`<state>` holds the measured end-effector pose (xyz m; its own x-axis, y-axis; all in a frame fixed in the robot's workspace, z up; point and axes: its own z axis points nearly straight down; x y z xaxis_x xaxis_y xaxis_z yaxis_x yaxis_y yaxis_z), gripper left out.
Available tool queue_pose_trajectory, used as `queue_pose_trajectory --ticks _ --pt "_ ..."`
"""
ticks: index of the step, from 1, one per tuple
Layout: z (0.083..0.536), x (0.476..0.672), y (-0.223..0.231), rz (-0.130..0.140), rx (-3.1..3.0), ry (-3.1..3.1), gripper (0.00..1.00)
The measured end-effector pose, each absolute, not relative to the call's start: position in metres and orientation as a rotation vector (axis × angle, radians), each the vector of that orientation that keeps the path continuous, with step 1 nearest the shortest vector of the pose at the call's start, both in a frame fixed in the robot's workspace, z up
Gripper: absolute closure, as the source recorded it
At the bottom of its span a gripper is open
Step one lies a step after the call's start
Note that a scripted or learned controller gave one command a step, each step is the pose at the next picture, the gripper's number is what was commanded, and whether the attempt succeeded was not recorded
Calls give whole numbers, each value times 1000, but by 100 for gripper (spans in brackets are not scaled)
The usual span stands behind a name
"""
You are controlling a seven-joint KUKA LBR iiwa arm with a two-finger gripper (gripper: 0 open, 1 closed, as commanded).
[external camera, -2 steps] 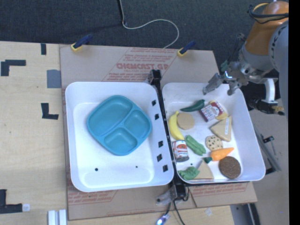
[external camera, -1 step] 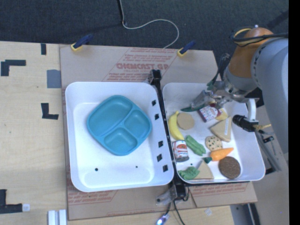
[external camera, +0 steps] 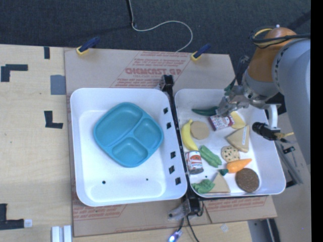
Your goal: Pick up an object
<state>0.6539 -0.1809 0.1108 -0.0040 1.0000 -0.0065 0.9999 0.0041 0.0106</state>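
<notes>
My gripper [external camera: 227, 106] hangs over the upper part of the right bin [external camera: 275, 158], at the end of the grey arm with the orange band. Directly below and left of it lies a small pink packet [external camera: 220, 123], with a dark green chili [external camera: 204, 111] to its left and a yellow piece [external camera: 237, 119] to its right. Whether the gripper touches the packet cannot be told. Further down in the bin lie a banana [external camera: 187, 135], a round tan biscuit [external camera: 200, 130], a cheese wedge [external camera: 240, 139], a green pickle [external camera: 210, 156] and a carrot [external camera: 237, 165].
The left bin [external camera: 81, 150] holds a blue divided plate [external camera: 128, 134]. A small can [external camera: 194, 162], a brown patty [external camera: 247, 180], a spotted cookie [external camera: 229, 153] and a sandwich wedge [external camera: 213, 186] crowd the right bin's front. A black divider [external camera: 174, 135] separates the bins.
</notes>
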Motion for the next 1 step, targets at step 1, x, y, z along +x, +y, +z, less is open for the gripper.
queue_pose_trajectory --ticks 1 --pt "190 643 -78 9 2209 2231 100"
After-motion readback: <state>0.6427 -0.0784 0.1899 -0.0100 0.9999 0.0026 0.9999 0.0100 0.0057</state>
